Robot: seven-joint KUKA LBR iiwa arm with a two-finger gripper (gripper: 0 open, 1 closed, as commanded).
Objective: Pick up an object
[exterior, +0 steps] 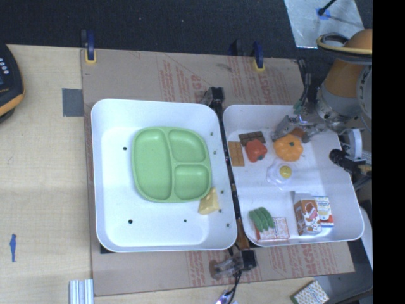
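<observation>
Gripper (292,129) low in the right bin (345,176), above the pumpkin (288,148).
I cannot tell its opening or whether it holds anything; the pumpkin sits just beneath it, red item (255,149) to its left.

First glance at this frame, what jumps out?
The green divided plate sits mid left bin, with a yellow wedge off its lower right corner. In the right bin, the gripper hangs at the far side just above an orange pumpkin-like toy, beside a red piece. Small cartons lie along the near edge.
</observation>
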